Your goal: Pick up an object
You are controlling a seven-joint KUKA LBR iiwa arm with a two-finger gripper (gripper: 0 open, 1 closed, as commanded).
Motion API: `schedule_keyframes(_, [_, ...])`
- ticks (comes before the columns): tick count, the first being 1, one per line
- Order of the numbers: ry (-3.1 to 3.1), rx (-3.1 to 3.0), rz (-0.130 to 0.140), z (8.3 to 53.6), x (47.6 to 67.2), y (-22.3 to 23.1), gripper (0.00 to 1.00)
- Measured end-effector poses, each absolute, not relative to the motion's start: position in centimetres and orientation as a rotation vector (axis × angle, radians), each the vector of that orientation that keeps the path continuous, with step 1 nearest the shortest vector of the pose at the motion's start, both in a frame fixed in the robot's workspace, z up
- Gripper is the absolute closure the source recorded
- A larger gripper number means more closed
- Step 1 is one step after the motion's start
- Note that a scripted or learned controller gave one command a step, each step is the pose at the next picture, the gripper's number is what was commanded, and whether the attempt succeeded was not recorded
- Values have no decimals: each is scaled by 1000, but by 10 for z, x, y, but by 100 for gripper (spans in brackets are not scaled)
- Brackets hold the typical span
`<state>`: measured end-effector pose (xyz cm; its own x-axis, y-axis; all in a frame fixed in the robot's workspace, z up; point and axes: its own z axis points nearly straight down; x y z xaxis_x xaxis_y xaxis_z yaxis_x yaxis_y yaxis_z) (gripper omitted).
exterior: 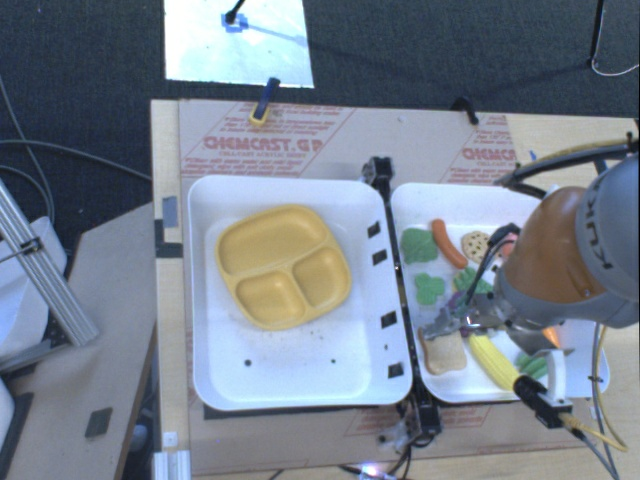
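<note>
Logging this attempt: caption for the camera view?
End effector low in the right bin among toy foods; yellow tray in the left bin.

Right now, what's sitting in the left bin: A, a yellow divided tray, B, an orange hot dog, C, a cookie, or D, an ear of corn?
A. The yellow divided tray lies alone in the left bin, while the corn, cookie and orange hot dog all lie in the right bin with the gripper.
</note>
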<state>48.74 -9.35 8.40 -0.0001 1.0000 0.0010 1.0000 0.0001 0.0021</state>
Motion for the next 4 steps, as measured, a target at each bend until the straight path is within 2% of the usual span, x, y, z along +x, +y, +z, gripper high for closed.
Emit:
schedule_keyframes(1, [2222, 2214, 4, 86, 496, -85, 0])
schedule_keyframes(2, [2223, 2206, 17, 215, 490, -51, 0])
schedule_keyframes(3, [2216, 2223, 4, 82, 487, -103, 0])
schedule_keyframes(4, [2226, 2211, 7, 128, 515, -82, 0])
